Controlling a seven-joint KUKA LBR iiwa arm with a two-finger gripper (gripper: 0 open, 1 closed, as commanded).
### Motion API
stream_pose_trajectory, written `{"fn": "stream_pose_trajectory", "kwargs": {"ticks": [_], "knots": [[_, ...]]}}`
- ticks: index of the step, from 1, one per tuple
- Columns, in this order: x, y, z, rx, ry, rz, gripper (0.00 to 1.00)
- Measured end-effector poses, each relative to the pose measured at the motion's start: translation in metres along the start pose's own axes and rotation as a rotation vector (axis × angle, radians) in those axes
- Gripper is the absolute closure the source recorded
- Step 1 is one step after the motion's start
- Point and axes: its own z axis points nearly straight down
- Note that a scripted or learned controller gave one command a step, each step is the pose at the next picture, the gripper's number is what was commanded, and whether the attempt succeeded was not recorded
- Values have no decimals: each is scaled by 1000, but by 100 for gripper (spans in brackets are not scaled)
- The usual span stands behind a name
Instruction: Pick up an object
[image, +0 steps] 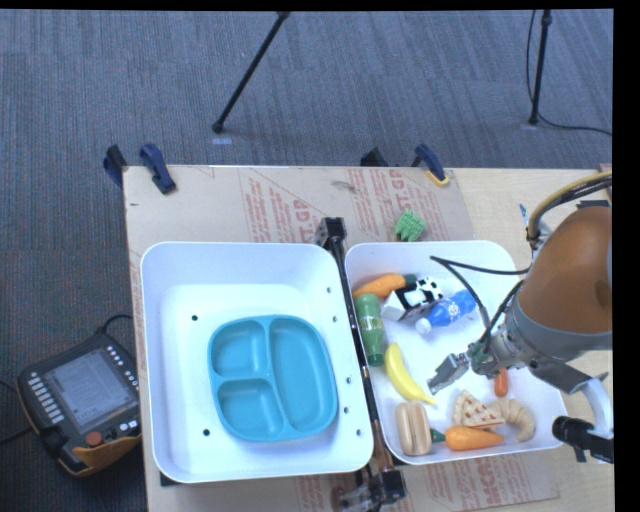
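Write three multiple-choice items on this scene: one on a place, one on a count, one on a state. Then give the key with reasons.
1. Where does the blue plate lie?
A. In the left bin
B. In the right bin
C. On the carpet

2. How many compartments has the plate?
A. Two
B. Three
C. Five

3. How does the banana lie relative to the gripper?
A. Clamped in it
B. Loose in the right bin, beside it
C. On the plate

Key: 1 A, the plate sits in the left bin's middle. 2 B, two ridges split it into three wells. 3 B, the banana rests on the bin floor left of the gripper.
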Motion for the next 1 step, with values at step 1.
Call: {"fn": "stream_pose_trajectory", "kwargs": {"ticks": [1], "knots": [[66, 67, -10, 1, 0, 250, 0]]}}
